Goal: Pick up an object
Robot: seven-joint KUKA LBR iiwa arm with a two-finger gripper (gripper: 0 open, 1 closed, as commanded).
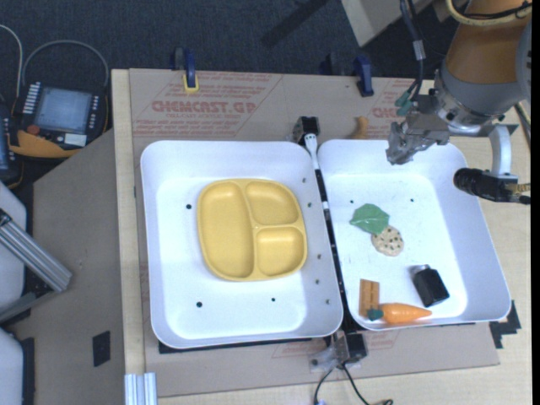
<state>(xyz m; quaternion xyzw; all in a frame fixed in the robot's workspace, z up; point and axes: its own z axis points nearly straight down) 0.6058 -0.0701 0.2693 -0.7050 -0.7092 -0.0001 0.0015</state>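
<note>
Fingers (405, 152) hang over right bin's (472, 226) far edge, seemingly empty; arm (485, 49) upright.

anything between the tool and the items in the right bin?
Nothing visible. The tool hangs over the right bin's back edge; the green leaf, cookie, black block and carrot lie uncovered below it.

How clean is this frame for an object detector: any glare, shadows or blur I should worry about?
Camera view: lighting is even and soft; the white bins are bright, with mild washout on the floors but no hard glare. Shadows are faint, just thin ones beside the yellow tray and black block. The carrot and cookie are fairly sharp; the gripper looks slightly soft.
</note>
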